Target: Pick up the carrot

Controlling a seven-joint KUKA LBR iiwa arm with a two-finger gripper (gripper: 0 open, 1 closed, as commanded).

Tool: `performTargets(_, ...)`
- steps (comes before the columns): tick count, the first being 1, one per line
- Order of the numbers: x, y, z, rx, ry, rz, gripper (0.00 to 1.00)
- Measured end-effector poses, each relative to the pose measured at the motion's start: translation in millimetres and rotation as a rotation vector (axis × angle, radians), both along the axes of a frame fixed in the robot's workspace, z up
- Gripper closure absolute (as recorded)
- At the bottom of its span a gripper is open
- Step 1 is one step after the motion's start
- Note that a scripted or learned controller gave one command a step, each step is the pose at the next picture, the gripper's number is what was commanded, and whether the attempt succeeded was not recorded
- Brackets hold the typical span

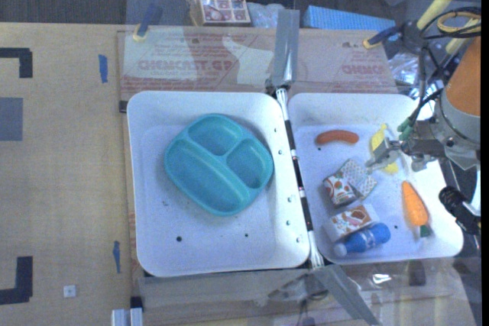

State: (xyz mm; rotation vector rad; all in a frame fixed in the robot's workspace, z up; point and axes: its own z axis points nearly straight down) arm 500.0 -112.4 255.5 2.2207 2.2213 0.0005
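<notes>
Nearest the camera, at the front of the right bin [452,246], a blue-capped bottle [365,239] lies on its side, with a small red-and-white carton [350,220] just behind it. The carrot [415,205] rests near the bin's right front corner, apart from both. Its long axis runs roughly front to back, with the tip toward the rear.

Further back lie a patterned snack packet [341,188], a grey patterned piece [357,176], a yellow item [380,140] and a sausage [337,137]. The left bin [145,187] carries 1 teal divided plate [219,163].

The gripper [399,153] hangs over the right bin's rear half, behind the carrot and slightly left of it. Finger spacing cannot be told from this view, and nothing is seen held. Judgement: the coming move requires travel toward the front right, with the fingers closing across the carrot's narrow width.
</notes>
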Motion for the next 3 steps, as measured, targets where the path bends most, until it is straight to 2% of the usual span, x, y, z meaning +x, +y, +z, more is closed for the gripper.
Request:
performTargets(1, -0.9, -111.9, -58.5, 0.0, 0.001, -0.118, 0.0)
performTargets(2, -20.8, -90.5, -165.0, 0.013, 0.012, -0.622, 0.0)
performTargets(3, -21.4, -93.7, -155.1, 0.006, 0.008, -0.626, 1.0)
